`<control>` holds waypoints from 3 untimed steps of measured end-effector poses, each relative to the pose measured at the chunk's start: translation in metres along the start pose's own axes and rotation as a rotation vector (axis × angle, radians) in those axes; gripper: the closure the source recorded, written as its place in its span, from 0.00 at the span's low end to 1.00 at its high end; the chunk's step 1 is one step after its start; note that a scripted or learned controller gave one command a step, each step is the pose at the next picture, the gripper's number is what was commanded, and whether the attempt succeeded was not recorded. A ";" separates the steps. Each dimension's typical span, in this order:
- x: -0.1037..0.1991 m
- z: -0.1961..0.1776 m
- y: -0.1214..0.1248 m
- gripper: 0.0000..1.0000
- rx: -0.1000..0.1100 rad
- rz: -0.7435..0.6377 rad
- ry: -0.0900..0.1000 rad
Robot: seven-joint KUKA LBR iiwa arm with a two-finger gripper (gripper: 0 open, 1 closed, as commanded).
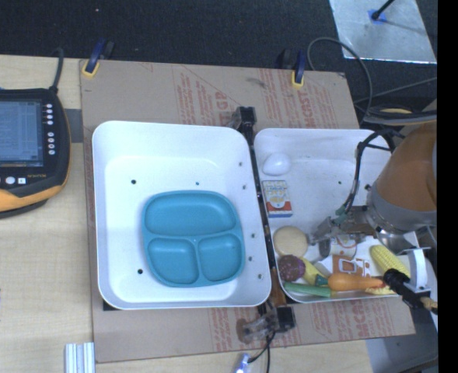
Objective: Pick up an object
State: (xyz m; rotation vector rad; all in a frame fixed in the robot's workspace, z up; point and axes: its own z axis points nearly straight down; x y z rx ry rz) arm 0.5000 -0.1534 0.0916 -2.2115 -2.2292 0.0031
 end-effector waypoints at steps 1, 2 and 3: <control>-0.002 -0.011 0.001 1.00 -0.002 -0.003 -0.003; 0.032 -0.002 0.042 1.00 -0.003 0.000 -0.001; 0.086 -0.101 0.057 1.00 0.000 0.004 0.002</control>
